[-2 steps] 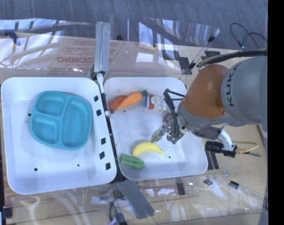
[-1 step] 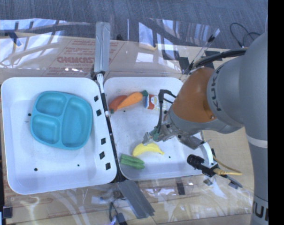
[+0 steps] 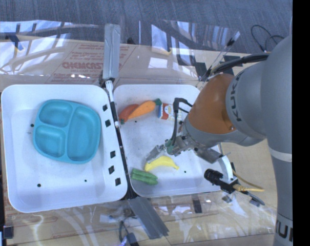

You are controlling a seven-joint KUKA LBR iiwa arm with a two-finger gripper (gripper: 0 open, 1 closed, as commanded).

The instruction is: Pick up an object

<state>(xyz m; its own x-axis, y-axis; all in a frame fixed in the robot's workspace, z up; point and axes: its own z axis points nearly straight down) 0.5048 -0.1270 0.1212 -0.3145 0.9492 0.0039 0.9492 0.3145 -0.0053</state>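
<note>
Gripper [image 3: 162, 150] hangs low in the right bin [image 3: 195, 186], fingers spread and pinching nothing, poised just above the yellow banana [image 3: 162, 163] lying on the bin floor beside a green pepper [image 3: 144, 176], likely lining up a grab.

Two white bins [image 3: 21, 188], one blue divided plate [image 3: 67, 130], one carrot [image 3: 139, 110], one banana [image 3: 162, 163], one green vegetable [image 3: 144, 176], one small bottle [image 3: 166, 111]
</note>
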